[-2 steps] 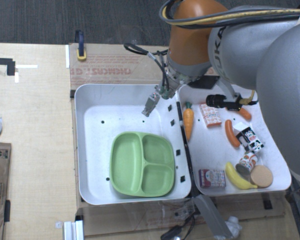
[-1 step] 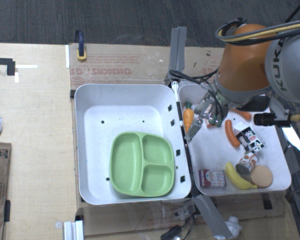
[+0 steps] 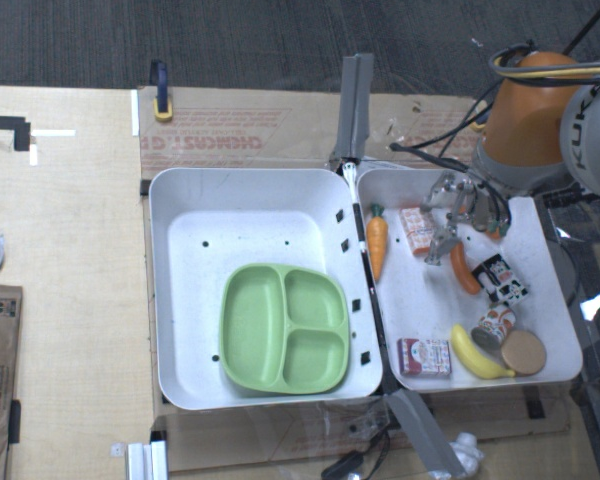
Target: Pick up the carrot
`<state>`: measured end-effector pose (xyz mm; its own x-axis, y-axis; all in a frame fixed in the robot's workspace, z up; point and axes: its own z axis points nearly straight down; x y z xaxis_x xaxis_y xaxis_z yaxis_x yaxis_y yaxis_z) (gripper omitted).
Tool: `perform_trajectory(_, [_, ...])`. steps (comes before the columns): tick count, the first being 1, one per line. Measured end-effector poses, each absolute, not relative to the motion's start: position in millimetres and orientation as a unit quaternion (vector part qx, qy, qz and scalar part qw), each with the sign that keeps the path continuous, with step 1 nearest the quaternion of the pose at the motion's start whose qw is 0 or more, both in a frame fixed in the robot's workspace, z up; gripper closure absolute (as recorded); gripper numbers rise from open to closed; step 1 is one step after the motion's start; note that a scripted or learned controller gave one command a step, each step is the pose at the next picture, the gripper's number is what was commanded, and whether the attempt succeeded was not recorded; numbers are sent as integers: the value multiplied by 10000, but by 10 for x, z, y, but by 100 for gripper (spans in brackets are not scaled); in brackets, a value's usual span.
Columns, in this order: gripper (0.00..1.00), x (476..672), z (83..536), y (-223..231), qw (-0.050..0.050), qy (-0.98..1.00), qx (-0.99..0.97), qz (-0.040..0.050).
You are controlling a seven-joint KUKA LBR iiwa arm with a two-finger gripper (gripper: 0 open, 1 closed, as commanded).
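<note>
Pincer (image 3: 442,250) low in right bin (image 3: 560,298), fingers blurred, cannot tell whether spread or pressed together. Nothing visibly pinched. Red packet (image 3: 416,230) just left of it, sausage (image 3: 464,268) just right and below. Carrot (image 3: 377,244) further left, apart, lying along bin's left wall. Green divided plate (image 3: 284,328) well left in other bin (image 3: 170,268).

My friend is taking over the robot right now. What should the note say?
End effector: low in the right bin, holding nothing that shows.
Carrot: lying by that bin's left wall, green top pointing away, apart from the end effector.
Nearby: a snack packet between the two, a sausage on the other side.
Done: nothing picked up yet.
Left: move over to the carrot, grip it, lift.
</note>
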<state>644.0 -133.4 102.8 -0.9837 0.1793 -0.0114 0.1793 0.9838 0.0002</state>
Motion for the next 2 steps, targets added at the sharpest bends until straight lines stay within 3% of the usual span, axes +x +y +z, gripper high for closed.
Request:
perform_trajectory(1, [100, 6469, 1157, -1347, 117, 9956, 929, 3])
perform_trajectory(2, [100, 6369, 1927, 316, 22, 9825, 1863, 5])
